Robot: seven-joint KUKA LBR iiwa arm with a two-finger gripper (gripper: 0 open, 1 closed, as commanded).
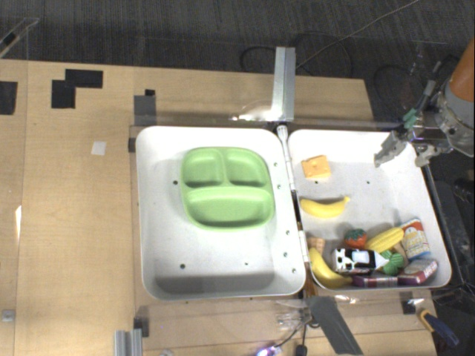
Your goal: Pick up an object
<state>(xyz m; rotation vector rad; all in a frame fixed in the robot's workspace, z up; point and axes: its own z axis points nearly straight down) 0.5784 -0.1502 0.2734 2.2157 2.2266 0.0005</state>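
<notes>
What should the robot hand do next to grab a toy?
Probably move left and down toward the cheese block. The gripper hangs over the right bin's far right corner with nothing between its fingers, and the cheese sits alone on bare floor, easier to reach than the crowded pile at the near edge.

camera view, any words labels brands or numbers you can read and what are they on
None can be read.
The can in the right bin has a printed label, too blurred to read.
The dark flat packet at that bin's near edge shows print, too small to read.
The black and white toy bears patches, not letters.
</notes>
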